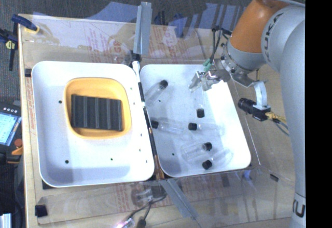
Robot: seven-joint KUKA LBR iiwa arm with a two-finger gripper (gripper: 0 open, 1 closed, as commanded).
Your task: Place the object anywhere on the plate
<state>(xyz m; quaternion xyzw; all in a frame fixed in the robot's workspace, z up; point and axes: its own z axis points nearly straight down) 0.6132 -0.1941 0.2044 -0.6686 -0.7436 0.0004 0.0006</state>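
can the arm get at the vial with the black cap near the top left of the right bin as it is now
Probably yes. The vial lies alone on the right bin's floor, close to the divider wall but with open space above it. The gripper hangs over the same bin, with nothing between them.

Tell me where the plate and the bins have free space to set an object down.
The yellow plate has a bare rim around its dark ribbed centre. The left bin is bare below the plate. The right bin is crowded with clear vials, with the gripper above its top.
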